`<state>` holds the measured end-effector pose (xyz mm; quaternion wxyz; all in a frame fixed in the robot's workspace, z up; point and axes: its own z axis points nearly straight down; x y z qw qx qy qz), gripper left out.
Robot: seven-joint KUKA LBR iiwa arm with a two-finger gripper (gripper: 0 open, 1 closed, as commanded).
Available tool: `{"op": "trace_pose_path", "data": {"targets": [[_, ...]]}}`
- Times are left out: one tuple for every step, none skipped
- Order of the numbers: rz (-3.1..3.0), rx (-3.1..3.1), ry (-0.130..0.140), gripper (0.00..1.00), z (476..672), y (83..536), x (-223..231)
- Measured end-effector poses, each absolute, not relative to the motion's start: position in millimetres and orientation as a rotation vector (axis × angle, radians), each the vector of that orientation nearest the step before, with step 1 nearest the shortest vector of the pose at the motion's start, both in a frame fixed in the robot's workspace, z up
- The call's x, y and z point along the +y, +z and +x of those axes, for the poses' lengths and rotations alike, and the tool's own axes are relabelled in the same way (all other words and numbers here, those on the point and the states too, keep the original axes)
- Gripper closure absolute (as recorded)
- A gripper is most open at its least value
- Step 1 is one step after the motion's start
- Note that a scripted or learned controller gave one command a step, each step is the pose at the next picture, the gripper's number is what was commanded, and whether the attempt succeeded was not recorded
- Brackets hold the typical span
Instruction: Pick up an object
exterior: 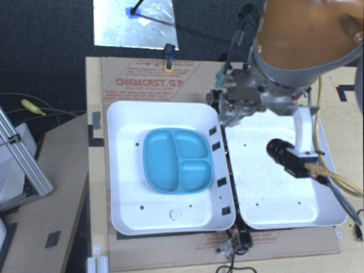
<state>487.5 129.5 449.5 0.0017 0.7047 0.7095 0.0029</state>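
Note:
A light blue divided plate point(176, 159) lies flat in the middle of the left bin point(122, 152). Near that bin's front lies a small pale round thing point(176, 214), hard to make out. My gripper point(228, 108) hangs at the back left corner of the right bin point(273, 209), close to the wall shared by the two bins. It is above and to the right of the plate, apart from it. The grey wrist and the orange band point(301, 21) hide the gripper's tip and the back of the right bin.
A black cylinder on a white bracket point(289, 155) hangs from the arm over the right bin, with yellow cables trailing right. Black clips line the wall between the bins point(220, 164). Brown board point(148, 81) lies behind the bins, with a silver sheet point(133, 16) further back.

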Motion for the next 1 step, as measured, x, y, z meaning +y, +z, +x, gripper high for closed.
{"op": "trace_pose_path", "data": {"targets": [[2.206, 2.230, 0.013, 1.00, 488.2, 460.4, 129.3]]}}
